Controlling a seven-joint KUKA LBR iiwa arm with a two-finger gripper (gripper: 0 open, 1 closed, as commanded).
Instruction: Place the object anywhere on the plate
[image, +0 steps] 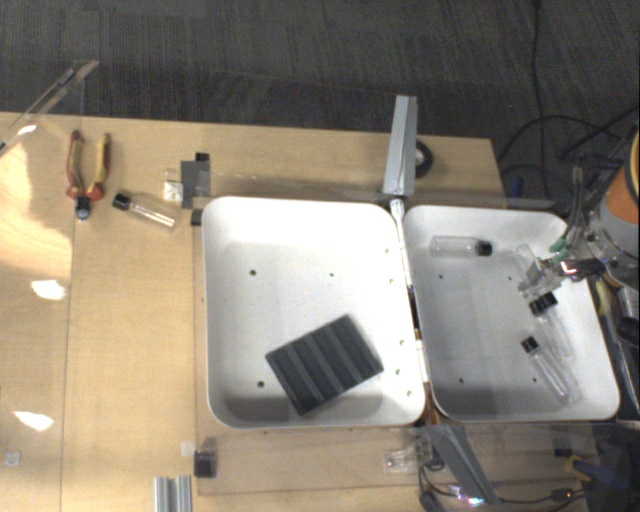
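Observation:
A dark grey ribbed plate (323, 363) lies flat in the left bin (230, 300), toward its front. The right bin (450, 380) holds three clear tubes with black caps: one (460, 246) near the back, one (549, 369) near the front right, and one (533, 282) slanting at the right side. My gripper (563, 263) hangs over the right bin's far right edge, right by the upper end of that slanting tube. Whether it touches the tube is unclear.
On the bench left of the bins lie red-handled pliers (86, 170) and another capped tube (145, 208). A metal post (402, 150) stands behind the wall between the bins. Cables (560, 140) run at the back right.

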